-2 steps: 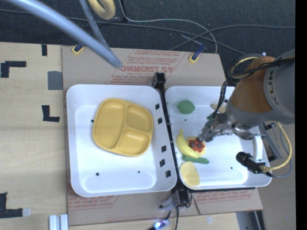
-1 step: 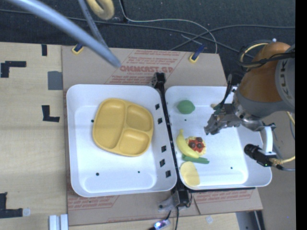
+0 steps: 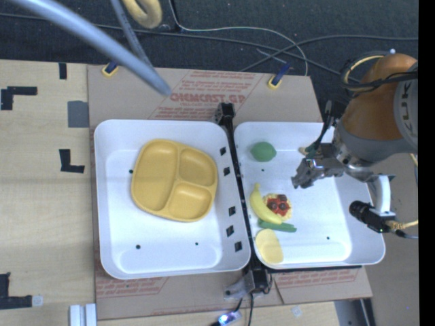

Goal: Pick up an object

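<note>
You're looking at a wooden bench (image 3: 41, 202) with black tape marks (image 3: 68, 161), a cardboard sheet (image 3: 204, 90), and dark carpet (image 3: 272, 12) behind.

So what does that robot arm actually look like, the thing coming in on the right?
The arm is bulky and rounded: a grey body with a glossy orange band above the wrist, and thin cables looping along it. It narrows to a small dark gripper of metal parts. A white bracket with a black cylinder hangs beside it.
</note>
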`<move>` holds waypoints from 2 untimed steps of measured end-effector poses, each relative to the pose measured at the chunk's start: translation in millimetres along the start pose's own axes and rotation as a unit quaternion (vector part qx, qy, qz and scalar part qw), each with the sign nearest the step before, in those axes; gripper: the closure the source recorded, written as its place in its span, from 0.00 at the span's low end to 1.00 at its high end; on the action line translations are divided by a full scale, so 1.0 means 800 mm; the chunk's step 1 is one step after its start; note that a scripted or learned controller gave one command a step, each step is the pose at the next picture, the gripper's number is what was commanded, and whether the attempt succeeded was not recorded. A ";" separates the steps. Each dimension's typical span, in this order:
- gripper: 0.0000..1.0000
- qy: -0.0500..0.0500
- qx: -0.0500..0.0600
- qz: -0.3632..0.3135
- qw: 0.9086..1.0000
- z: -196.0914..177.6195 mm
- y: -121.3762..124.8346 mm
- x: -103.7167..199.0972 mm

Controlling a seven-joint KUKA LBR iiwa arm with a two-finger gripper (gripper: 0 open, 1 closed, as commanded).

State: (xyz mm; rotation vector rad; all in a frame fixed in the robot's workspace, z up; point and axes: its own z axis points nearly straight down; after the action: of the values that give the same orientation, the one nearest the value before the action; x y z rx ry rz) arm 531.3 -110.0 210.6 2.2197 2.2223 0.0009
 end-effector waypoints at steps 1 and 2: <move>1.00 0.001 0.001 -0.003 1.000 -0.007 0.019 0.066; 1.00 0.001 0.002 -0.003 1.000 0.002 0.017 0.138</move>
State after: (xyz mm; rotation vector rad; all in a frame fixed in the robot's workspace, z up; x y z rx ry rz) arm 545.1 0.1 209.0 2.2157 2.2312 -0.0014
